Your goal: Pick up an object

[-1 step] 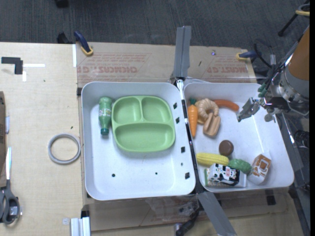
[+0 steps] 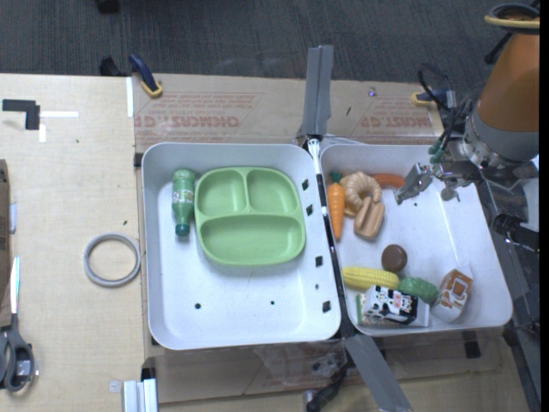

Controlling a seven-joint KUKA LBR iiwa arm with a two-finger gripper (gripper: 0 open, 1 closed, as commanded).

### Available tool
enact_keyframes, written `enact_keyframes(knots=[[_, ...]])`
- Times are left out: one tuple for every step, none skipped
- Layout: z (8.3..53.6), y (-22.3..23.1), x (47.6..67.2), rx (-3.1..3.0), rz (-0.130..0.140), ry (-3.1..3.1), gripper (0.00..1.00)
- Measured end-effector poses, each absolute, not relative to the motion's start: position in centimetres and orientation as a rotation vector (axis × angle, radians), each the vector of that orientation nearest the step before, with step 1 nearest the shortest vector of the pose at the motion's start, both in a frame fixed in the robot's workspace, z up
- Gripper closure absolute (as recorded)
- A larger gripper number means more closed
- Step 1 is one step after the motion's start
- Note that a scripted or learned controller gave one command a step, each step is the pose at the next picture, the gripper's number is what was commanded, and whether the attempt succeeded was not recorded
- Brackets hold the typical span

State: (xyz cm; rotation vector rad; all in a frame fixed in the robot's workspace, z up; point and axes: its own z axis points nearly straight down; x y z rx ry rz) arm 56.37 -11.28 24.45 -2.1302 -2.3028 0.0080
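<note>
Cardboard (image 2: 214, 114) print mirrored — brand name unreadable.

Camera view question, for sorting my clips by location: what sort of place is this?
Probably a robot lab. The arm reaches over two white bins of toy food such as a corn cob, on a bench above carpeted floor.

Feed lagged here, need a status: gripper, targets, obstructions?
Two-finger gripper open, nothing between fingers, over right white bin, upper part. Nearest: tan toy croissant, orange toy carrot. No obstruction seen.
</note>
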Motion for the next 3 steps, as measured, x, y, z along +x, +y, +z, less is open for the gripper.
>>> enact_keyframes(knots=[[8.8,-10.6,56.5,-2.01,0.005,-2.409,0.0],[8.8,-10.2,49.2,-2.113,0.004,-2.32,0.0],[8.7,-12.0,55.4,-2.124,0.006,-2.309,0.0]])
